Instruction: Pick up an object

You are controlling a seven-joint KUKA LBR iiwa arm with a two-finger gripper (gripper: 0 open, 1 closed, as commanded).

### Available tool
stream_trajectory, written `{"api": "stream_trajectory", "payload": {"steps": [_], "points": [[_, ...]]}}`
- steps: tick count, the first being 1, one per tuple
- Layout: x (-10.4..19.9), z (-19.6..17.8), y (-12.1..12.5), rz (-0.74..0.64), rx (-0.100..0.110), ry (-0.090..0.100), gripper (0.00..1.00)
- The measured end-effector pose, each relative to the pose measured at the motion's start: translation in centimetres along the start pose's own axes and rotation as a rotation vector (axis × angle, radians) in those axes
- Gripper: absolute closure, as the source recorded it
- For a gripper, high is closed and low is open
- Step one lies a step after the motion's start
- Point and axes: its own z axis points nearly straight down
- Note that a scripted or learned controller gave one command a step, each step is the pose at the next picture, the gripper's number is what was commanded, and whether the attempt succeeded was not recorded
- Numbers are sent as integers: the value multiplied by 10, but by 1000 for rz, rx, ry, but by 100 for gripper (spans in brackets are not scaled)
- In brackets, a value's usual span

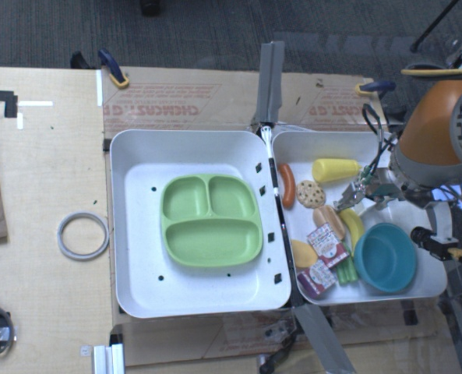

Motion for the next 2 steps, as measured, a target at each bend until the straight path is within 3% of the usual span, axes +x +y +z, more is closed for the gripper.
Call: {"api": "stream_trajectory", "payload": {"steps": [1,2], "points": [[59,12,-61,-62,3,2,0],[57,4,-61,-57,3,2,100]]}}
